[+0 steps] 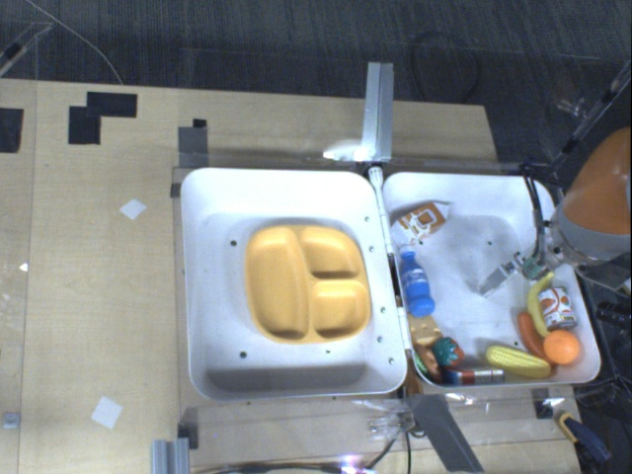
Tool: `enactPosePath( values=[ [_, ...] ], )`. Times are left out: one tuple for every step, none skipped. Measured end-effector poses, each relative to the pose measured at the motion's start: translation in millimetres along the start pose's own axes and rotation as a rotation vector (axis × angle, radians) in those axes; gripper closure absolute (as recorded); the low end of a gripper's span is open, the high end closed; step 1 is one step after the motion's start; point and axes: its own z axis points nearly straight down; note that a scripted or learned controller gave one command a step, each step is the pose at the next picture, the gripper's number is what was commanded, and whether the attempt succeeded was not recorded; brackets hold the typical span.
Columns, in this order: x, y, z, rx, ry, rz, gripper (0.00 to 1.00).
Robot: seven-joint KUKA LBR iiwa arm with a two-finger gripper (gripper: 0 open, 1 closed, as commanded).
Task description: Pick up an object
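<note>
Blue plastic bottle [416,284], at nine o'clock from the unclenched, empty gripper [501,276]: light, stiff, slippery; grasp mid-body.

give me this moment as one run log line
gripper: over right bin, nothing seen held | blue bottle: by divider | yellow tray: left bin

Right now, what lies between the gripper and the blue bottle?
In the camera view, bare white bin floor lies between the gripper and the blue bottle.
</note>
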Motion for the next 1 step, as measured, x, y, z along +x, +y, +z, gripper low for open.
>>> enactPosePath(
  values=[
    [18.5, -34.1, -1.5, 0.002, 0.002, -0.125, 0.00]
  ],
)
